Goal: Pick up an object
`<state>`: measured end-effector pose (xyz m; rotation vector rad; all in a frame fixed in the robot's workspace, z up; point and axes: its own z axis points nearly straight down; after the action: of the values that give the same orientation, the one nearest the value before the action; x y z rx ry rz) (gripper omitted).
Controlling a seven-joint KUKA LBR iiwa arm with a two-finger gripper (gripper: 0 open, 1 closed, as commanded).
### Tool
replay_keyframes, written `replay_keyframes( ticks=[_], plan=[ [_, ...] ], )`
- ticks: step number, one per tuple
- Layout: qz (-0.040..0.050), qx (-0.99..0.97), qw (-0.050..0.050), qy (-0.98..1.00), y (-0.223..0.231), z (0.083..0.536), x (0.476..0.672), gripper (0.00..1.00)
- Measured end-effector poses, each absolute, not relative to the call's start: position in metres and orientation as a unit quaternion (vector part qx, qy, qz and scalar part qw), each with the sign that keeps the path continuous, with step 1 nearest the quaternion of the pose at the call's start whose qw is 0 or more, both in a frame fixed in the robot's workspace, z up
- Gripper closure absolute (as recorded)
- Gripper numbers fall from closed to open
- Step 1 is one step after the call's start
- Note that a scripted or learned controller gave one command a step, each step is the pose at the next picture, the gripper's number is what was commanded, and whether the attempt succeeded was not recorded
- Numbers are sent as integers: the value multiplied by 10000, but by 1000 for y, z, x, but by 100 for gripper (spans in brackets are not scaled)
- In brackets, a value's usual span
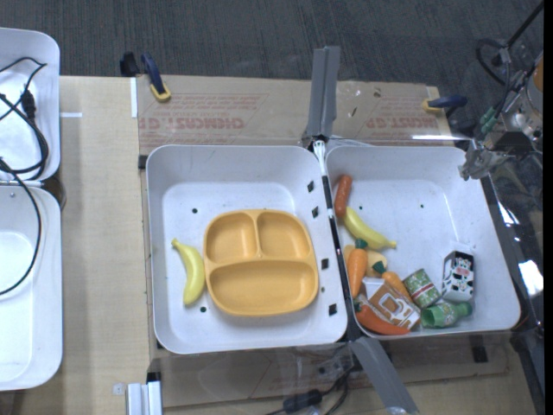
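The hand (478, 158), its state unclear, hovers at the right bin's (484, 232) rim; best target the isolated banana (369, 232).

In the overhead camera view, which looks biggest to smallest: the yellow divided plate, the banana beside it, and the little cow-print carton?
1. Yellow divided plate, clearly largest.
2. Banana in the left bin.
3. Cow-print carton in the right bin, smallest.
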<state>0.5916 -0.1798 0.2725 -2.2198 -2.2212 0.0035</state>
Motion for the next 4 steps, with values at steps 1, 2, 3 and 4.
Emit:
replay_keyframes(
  ticks=[1,2,3,4],
  plan=[
    [6,-6543,9,-7563,-154,98,550,0],
    [-1,-6622,21,-7493,-196,91,520,0],
    [-97,-6830,19,-7303,-208,95,500,0],
    [-54,-6894,21,-7244,-203,93,502,0]
  ],
)
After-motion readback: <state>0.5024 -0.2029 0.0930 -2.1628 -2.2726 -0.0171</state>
